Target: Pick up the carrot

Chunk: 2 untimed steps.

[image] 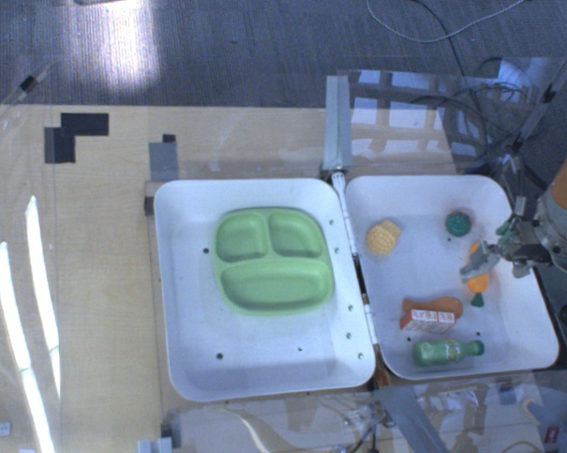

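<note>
A robot arm's gripper (pixel 491 255) hovered at the right side of the right bin (pixel 523 351), its fingers spread open above the carrot (pixel 476 281), which lay near the bin's right wall with nothing yet gripped. The step looked like the final approach; the next move would call for lowering and closing squarely on the carrot. Counted: two white bins, one green divided plate (pixel 271 260) in the left bin (pixel 191 366), one corn cob (pixel 384 236), one green bottle (pixel 446 351), one orange packet (pixel 432 313), one small green ball (pixel 459 223).
</note>
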Each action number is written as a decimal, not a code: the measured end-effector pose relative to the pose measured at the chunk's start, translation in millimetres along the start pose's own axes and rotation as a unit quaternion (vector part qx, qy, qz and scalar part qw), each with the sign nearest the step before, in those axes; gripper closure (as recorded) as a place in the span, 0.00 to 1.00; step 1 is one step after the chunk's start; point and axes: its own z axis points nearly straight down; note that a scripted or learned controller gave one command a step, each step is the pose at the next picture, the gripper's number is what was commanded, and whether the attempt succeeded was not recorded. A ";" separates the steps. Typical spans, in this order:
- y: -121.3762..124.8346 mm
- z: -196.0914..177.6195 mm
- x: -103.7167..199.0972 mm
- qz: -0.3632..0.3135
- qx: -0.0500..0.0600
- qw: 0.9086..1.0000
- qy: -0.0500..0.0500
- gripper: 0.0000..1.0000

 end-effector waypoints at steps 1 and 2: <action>57.3 117.0 -34.8 -0.008 -0.002 1.000 0.000 0.00; 59.6 104.9 -34.7 -0.009 -0.005 1.000 -0.001 1.00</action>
